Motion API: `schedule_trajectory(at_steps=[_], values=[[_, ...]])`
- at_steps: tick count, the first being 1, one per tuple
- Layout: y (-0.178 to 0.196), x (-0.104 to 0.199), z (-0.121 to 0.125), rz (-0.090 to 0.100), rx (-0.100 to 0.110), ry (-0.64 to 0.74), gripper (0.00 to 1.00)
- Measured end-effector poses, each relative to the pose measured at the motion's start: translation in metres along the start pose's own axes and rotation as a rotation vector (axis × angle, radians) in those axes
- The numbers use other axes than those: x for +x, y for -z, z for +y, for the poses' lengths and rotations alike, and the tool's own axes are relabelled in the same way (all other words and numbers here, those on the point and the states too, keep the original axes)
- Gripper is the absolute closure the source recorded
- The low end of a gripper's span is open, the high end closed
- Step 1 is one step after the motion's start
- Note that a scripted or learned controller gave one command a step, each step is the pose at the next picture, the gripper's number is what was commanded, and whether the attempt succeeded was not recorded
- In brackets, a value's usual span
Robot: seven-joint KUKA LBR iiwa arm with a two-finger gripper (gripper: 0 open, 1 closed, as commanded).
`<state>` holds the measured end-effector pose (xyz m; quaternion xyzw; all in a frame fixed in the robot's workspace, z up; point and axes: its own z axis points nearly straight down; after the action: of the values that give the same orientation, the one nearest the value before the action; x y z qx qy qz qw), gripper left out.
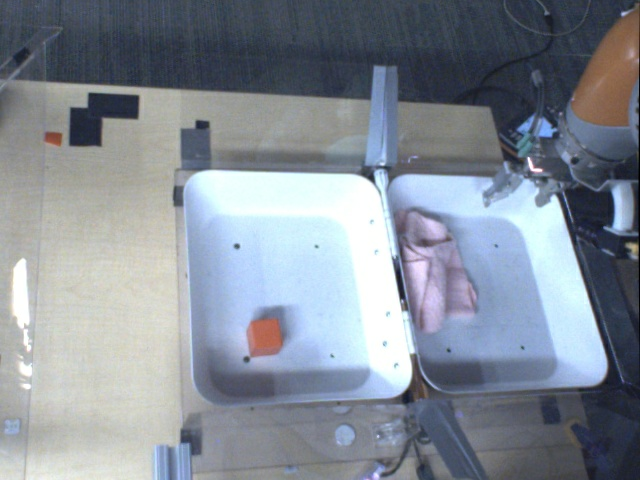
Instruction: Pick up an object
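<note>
An orange block [265,337] lies near the front left of the left bin [200,268]. A crumpled pink cloth [434,269] lies against the left wall of the right bin [570,298]. My gripper [519,190] hangs over the right bin's far right corner, well to the right of the cloth. Its two grey fingers [497,190] stand spread apart with nothing between them.
A metal divider post [381,118] rises behind the seam between the bins. Black markers [98,114] and a small orange tag [53,139] sit on the wooden bench at far left. Cables [540,13] run behind the arm at top right.
</note>
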<state>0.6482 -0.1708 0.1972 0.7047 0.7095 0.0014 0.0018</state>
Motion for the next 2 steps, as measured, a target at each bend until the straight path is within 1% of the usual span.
schedule_trajectory(at_steps=[1, 2], values=[[-0.096, 0.067, 0.021, 0.001, 0.000, 0.037, 0.00], [-0.107, 0.079, -0.045, -0.001, -0.008, 0.180, 0.00]])
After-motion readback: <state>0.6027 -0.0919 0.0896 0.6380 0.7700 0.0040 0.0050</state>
